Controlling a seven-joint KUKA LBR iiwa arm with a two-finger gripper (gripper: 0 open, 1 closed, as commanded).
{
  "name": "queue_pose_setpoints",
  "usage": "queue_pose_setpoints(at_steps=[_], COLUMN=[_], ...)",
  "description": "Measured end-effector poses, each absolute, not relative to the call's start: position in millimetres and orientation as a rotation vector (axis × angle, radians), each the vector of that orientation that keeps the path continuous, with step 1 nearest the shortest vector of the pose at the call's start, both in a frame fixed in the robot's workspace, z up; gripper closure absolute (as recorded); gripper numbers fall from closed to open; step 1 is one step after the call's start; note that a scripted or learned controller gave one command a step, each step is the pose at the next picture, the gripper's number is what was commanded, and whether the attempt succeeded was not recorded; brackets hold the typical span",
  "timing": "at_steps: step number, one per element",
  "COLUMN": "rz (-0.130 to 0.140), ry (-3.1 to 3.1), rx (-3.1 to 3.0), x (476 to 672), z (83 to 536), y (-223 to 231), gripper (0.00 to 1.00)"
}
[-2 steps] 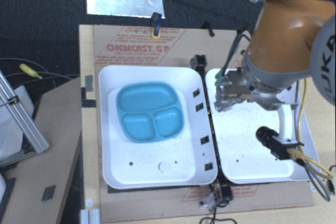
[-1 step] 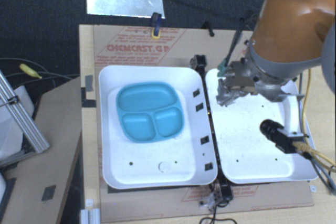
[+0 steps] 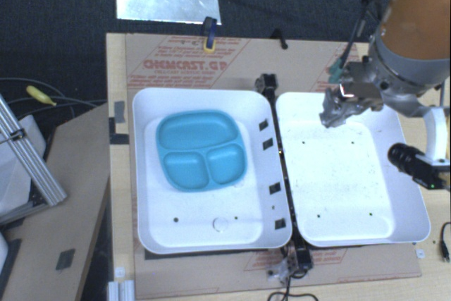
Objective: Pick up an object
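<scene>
Since the only clear candidate for picking lies in one bin while the arm stands over the other, the coming move turns on a sideways crossing. On the bench [image 3: 176, 56] the two white bins sit side by side, touching along their inner edges, the left bin [image 3: 144, 151] toward the view's left and the right bin [image 3: 338, 187] beside it. Reaching in from the view's right, the arm [image 3: 423, 10] looms over the right bin's far right corner. A blue plate [image 3: 201, 150] with three compartments lies flat in the left bin, nearer its far edge than its near edge; it is close to square, and its slightly longer side seems to run across the bin from outer edge to inner edge. The gripper [image 3: 337, 113] hangs over the far part of the right bin, close to the bin's inner edge and pointing down toward its white floor, so the plate lies toward the view's left and a little nearer the camera, across the shared edge. Whether the gripper is open or closed I cannot tell, as its tip shows as one grey mass, and I see nothing held in it.
</scene>
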State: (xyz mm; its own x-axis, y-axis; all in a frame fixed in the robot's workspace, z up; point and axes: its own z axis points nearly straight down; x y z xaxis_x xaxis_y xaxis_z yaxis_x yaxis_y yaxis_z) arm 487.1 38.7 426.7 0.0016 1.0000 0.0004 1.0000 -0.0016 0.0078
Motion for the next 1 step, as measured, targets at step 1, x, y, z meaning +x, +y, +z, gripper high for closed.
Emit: queue_pose_setpoints(at_steps=[1], rz=[0.003], ry=[2.232], rx=[2.212], x=[486.3], z=[406.5], y=[98.1], gripper=[1.00])
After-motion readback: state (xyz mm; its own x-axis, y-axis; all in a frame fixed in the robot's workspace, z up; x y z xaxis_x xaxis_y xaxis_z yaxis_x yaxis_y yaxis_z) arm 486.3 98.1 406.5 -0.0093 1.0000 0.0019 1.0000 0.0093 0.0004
